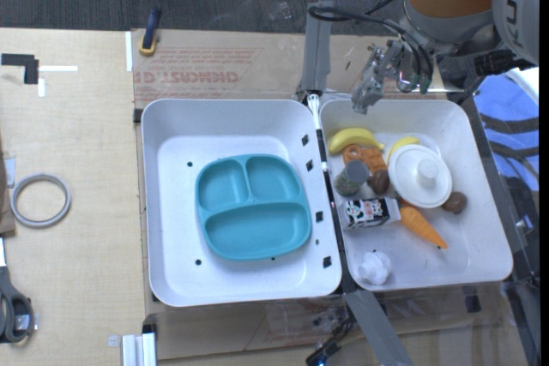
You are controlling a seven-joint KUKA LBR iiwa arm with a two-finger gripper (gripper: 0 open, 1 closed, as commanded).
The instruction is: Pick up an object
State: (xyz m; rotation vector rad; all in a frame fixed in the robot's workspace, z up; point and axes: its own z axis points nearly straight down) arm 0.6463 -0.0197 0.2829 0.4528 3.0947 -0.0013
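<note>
My gripper [367, 95] hangs above the far left rim of the right bin [480, 176], fingers pointing down and close together with nothing between them. Below it in that bin lie a yellow banana [353, 139], an orange pretzel-shaped toy [364, 157], a grey lump [351, 178], a white lidded bowl [419, 174], a carrot [420, 225], a small black-and-white carton [370, 212], a brown ball [455, 202] and a crumpled white piece [372, 268].
The left bin [163, 184] holds a teal divided plate [254, 207]. On the bench to the left lie a roll of tape [38, 200] and scissors [15, 313]. A blue-and-yellow tool [151, 31] sits at the back.
</note>
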